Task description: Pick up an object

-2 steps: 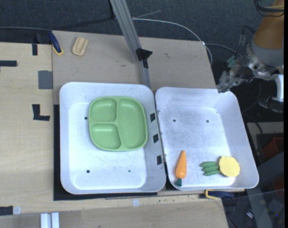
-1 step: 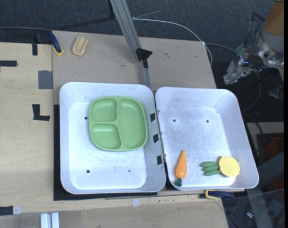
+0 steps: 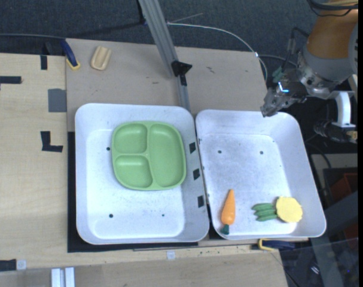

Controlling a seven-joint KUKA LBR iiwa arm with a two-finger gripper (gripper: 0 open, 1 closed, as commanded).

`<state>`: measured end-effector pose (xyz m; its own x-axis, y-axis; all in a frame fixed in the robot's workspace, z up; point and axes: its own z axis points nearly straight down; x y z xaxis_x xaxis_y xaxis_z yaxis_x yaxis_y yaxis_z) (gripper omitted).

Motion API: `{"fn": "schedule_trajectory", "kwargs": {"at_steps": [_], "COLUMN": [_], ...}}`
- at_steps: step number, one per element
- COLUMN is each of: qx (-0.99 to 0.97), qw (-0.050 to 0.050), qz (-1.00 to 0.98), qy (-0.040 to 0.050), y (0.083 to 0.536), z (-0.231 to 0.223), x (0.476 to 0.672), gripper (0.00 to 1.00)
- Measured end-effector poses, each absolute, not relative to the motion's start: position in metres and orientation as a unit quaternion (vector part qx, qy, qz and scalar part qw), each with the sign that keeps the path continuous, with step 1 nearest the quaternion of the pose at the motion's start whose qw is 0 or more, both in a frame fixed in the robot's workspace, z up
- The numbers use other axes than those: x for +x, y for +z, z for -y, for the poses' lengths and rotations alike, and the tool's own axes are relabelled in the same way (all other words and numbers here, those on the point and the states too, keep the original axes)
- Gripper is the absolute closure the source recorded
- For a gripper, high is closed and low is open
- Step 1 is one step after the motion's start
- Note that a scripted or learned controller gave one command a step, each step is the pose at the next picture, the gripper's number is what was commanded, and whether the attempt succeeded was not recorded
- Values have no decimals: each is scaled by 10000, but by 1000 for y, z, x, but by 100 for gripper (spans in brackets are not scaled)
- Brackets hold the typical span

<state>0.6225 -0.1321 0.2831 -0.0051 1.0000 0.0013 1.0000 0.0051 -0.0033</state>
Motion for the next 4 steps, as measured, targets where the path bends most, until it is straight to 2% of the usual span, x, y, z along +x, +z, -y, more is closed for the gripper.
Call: {"fn": "schedule_trajectory", "kwargs": {"at_steps": [1,2,4], "qx": [-7051,-7054,-7050], "qw": [15,18,18], "qz": [7091,7088,7092], "qy": [5,12,10], "y": [268,251,255], "z": [78,31,-61], "x": [608,579,534], "gripper": [100,100,100]}}
